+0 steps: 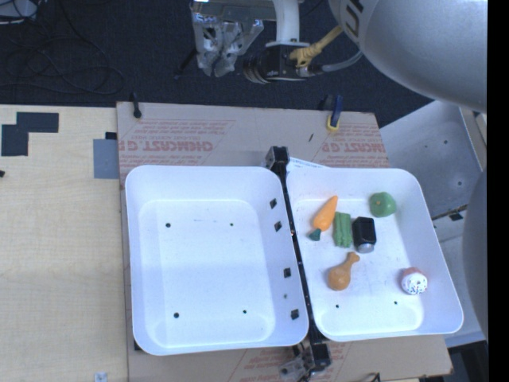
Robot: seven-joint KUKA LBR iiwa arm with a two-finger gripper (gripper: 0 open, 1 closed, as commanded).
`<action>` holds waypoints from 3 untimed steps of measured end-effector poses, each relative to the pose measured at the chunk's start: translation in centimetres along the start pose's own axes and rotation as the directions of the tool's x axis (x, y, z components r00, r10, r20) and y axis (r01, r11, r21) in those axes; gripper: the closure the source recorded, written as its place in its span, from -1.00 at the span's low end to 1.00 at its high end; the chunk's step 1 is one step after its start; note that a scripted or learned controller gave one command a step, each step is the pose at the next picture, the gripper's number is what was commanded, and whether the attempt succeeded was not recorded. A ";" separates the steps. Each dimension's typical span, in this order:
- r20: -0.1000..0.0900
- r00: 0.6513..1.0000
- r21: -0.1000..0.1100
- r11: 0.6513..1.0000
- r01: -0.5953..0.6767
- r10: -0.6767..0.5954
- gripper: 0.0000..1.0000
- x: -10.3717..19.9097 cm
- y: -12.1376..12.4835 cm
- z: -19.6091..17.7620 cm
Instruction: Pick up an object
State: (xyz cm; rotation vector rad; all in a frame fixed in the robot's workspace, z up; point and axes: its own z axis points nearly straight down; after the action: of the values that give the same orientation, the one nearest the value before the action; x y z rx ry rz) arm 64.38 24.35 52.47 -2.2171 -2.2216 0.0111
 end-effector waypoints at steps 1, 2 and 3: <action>0.000 1.000 0.000 1.000 0.000 0.000 1.00 0.0 0.0 0.0; -0.001 1.000 -0.003 1.000 0.001 -0.001 1.00 0.0 0.0 -0.7; -0.001 1.000 -0.003 1.000 0.002 -0.002 1.00 0.0 0.0 -1.2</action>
State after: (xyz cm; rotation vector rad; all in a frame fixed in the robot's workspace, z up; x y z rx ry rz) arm 64.37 24.39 53.67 -2.2158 -2.2250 0.0065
